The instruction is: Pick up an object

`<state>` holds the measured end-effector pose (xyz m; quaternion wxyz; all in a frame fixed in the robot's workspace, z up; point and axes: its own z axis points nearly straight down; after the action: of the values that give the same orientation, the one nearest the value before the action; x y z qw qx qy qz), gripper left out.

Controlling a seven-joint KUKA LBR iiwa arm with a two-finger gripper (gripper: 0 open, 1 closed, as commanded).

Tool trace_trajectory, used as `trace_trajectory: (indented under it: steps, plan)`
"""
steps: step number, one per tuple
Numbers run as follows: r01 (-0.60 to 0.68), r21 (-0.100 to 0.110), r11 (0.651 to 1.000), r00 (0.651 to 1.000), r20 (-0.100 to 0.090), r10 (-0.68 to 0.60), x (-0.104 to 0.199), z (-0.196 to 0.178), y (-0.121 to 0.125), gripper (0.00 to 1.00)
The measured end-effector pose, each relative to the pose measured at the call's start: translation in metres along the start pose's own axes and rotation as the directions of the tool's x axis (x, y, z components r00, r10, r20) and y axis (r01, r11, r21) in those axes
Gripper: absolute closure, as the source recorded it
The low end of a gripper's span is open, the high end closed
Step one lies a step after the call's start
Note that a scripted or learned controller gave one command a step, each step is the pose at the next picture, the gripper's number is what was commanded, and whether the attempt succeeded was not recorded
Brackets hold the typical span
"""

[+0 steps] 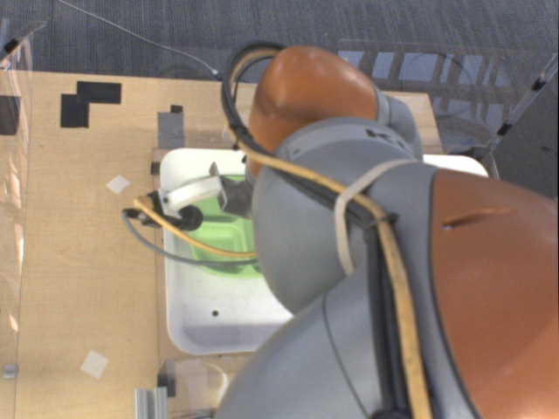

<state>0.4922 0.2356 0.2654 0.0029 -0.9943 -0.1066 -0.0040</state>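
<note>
We see a bright green object [223, 234], flat and glossy like a shallow tray, lying in the upper half of the left white bin [188, 321], largely hidden under the grey arm [349, 260]; the gripper [229, 197] hangs right above it, and we cannot tell how its jaws stand; the bin's lower half lies bare, its left rim touching open wooden bench [79, 260].

I'm seeing one candidate object: a green item [223, 234] lying flat in the left bin [188, 312], toward its upper half. It's looking like a shallow, bright green tray or lid, with a darker green patch near its top edge. The arm is covering its right side, so I'm not getting the full outline.
</note>
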Motion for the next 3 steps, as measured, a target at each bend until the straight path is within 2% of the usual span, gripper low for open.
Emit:
trace_trajectory:
  steps: [1, 2, 3]
  plan:
    - [-0.009, -0.006, 1.0, 1.0, 0.01, 0.009, -0.006, 0.04, 0.0, 1.0]
    - [0.475, -0.002, 0.88, 0.88, 0.01, -0.475, -0.007, 0.004, 0.009, 1.0]
    - [0.182, -0.004, 0.983, 0.983, 0.015, -0.182, -0.006, 0.162, 0.012, 1.0]
